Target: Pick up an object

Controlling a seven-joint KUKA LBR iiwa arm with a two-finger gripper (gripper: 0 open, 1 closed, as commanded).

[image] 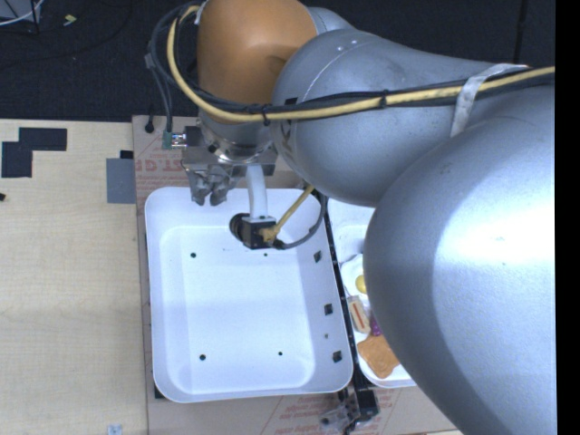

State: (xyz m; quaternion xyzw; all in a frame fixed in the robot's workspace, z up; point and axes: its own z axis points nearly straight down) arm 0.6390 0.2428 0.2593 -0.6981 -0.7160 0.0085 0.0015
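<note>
My gripper [208, 191] hangs over the back rim of the left white bin [172, 333], near its far left corner, with nothing seen in it. Beside it, a white tube ending in a black fitting [251, 229] with a yellow cable reaches down from the wrist over the back of the bin floor. The objects I can see lie in the right bin [344, 216]: a tan-orange block [377, 357], a small red and tan piece [360, 315] and a yellow item [362, 285]. The arm hides most of that bin.
The big grey arm [453, 207] with its orange band [249, 39] covers the right half of the view. A black divider [337, 279] runs between the bins. Bare wooden bench [63, 270] lies left of the left bin.
</note>
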